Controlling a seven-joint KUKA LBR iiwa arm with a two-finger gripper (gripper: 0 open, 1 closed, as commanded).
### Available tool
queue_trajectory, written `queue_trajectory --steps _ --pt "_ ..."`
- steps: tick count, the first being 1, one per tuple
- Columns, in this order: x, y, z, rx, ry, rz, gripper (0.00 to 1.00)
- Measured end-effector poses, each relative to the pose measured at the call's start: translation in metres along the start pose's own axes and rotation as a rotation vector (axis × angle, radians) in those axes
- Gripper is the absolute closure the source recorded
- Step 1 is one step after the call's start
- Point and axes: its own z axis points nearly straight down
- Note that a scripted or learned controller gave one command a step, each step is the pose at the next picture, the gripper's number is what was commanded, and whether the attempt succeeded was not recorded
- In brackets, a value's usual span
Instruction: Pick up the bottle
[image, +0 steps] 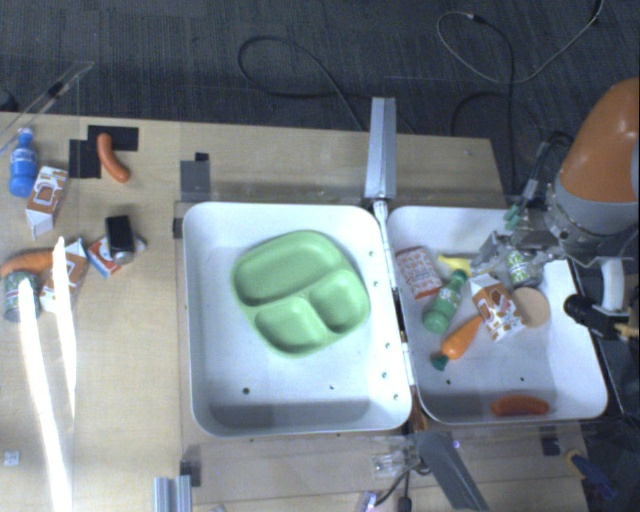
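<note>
Grey KUKA arm (600, 175), banded in orange, seen from above.

You are looking at a bulky rounded link whose upper shell is bright orange, capping a pale grey collar beneath it. Below the collar, the wrist narrows into a cluster of dark and metallic parts, with a small green-tinted piece and thin dark cables running along its left side. The claw (515, 255) is a tangle of grey and silver metal. A white, rounded fitting with black edging sits at your lower right.

The wooden table (150, 330) carries two white bins (210, 400) side by side. Left of them lie a blue bottle (22, 163), a sausage (112, 158) and small cartons (46, 196).
</note>
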Motion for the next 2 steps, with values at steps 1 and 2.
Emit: queue_trajectory --steps 1,2 --pt "0.049 -0.017 0.093 0.002 0.0 0.164 0.0" --pt "0.058 -0.054 0.024 -0.001 -0.001 0.603 0.0"
